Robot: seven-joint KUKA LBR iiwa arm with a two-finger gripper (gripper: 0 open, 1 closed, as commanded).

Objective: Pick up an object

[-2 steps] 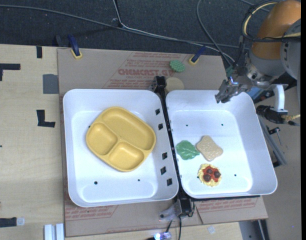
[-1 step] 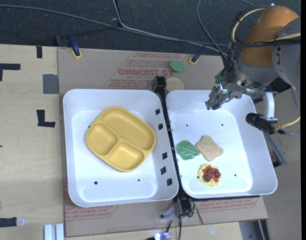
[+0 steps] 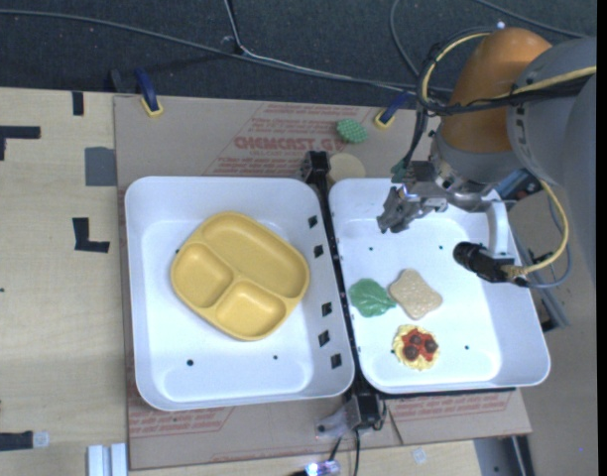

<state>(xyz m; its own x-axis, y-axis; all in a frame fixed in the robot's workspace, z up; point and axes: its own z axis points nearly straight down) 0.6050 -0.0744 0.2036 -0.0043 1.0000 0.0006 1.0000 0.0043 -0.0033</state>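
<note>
The right bin [image 3: 482, 360] holds three small items: a green leaf-shaped piece [image 3: 371, 297], a tan bread-like slice [image 3: 416, 294] beside it, and a yellow round piece with red topping [image 3: 416, 346] nearer the front. My gripper [image 3: 397, 215] hovers over the back part of this bin, above and behind the three items, touching none of them. Nothing shows between its fingers. The arm's orange band [image 3: 492, 77] rises behind it at the right.
The left bin [image 3: 150, 296] contains a yellow divided plate [image 3: 240, 275]. A black divider [image 3: 328, 256] runs between the bins. A green studded object [image 3: 351, 130] lies on the cardboard behind the bins. Cables hang around the wrist at the right.
</note>
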